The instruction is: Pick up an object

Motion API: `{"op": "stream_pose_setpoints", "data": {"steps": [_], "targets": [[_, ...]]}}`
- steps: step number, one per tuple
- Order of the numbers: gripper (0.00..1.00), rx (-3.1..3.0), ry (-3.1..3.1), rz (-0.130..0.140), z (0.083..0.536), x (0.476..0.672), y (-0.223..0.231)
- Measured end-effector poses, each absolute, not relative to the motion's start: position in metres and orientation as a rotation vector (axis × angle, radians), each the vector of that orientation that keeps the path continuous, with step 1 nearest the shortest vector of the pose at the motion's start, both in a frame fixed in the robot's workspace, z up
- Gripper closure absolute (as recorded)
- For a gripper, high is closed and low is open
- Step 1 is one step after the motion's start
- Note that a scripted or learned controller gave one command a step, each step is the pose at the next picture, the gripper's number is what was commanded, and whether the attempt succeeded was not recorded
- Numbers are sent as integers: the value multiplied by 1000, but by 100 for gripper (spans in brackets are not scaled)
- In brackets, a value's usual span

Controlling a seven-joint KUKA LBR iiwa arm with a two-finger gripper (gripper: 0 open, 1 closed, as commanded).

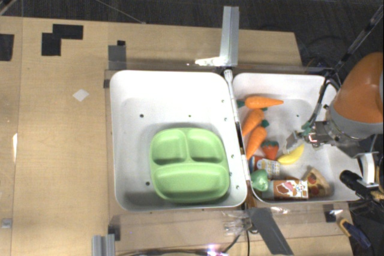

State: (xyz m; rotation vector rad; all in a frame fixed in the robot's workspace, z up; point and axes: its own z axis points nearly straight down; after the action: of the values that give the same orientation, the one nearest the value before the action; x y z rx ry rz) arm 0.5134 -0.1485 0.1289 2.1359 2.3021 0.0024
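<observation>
Arm: grey with orange band [362, 90], entering from the right over the right bin [282, 86]
Gripper [298, 139]: low in the right bin, just above the yellow banana [292, 156]; finger spread cannot be told; nothing seen held
Right bin contents: three carrots [254, 123] at left wall; strawberry [270, 150]; bottle [287, 189] and pizza slice [317, 183] along near wall
Left bin [129, 93]: green divided plate [189, 163]

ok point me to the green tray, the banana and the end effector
green tray [189, 165]: camera view, on the divider ridge between its compartments
banana [292, 156]: camera view, middle of its yellow curve
end effector [300, 136]: camera view, at the fingertips, just above the banana
</observation>
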Motion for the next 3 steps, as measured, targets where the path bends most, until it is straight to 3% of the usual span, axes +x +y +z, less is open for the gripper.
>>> {"op": "stream_pose_setpoints", "data": {"steps": [1,2,3], "targets": [[0,2089,2340,5,96,522,-152],[100,2085,2338,10,107,524,-151],[100,2255,2165,15,95,519,-98]]}}
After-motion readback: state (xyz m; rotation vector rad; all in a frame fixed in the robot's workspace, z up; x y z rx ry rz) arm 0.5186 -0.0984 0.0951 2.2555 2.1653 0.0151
